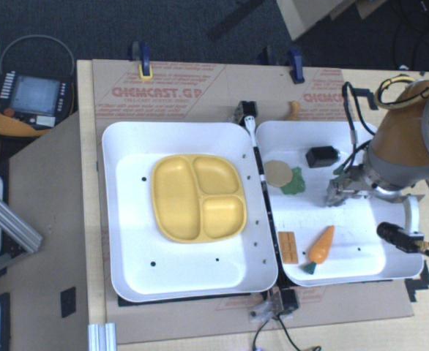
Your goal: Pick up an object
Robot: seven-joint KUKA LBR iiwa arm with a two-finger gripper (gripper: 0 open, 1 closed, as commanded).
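**Bench inventory: pick not yet made**

1. Bench: cardboard-topped, bearing two shallow white bins side by side.
2. Left bin: holds one yellow divided plate, three compartments, lying flat near the bin's centre.
3. Right bin: holds all the loose small items and receives the arm.
4. Arm: grey with an orange band, lowered over the right bin's middle-right part.
5. Pincer: low in the right bin over bare white floor. Whether it is spread or pressed together cannot be told; nothing is visible in it.
6. Toy carrot: orange, lying aslant near the bin's front, below the pincer and apart from it.
7. Tan disc, with a green piece touching its right side, left of the pincer.
8. Black block: near the back.
9. Orange wafer: at the front-left edge.

Status, as judged: no object is lifted; all lie in the bin. The grasp and the lift remain.
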